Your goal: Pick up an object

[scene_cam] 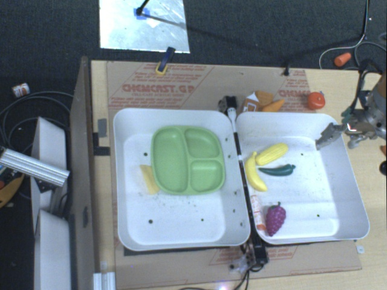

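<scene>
I see a dark carpet floor around a light wooden bench (181, 80) that carries a sheet of brown printed cardboard, and on it two shallow white plastic bins side by side. The left bin (130, 162) holds a large green plastic tray with three compartments (187, 161), and a small yellow wedge-shaped piece (149, 179) lies at the tray's left edge, touching or almost touching it.

The right bin (344, 192) holds the small toy foods: a yellow plastic banana (254, 175), a yellow corn cob (271, 153), a dark green pepper (278, 170), a purple bunch of grapes (275, 218) and a small reddish piece (258, 215) along the left wall near the grapes. Banana, corn and pepper lie close together, touching or nearly so.

The grey two-finger gripper (329, 136) hangs over the upper right edge of the right bin. It is small and blurred here, so I cannot tell its state, and I see nothing held by it.

For the next move, I judge that the cluster of corn and pepper is the nearest target. It lies to the left of the gripper and a little lower in the view, well apart. The corn's long axis runs from lower left to upper right, and the pepper lies almost horizontal.
</scene>
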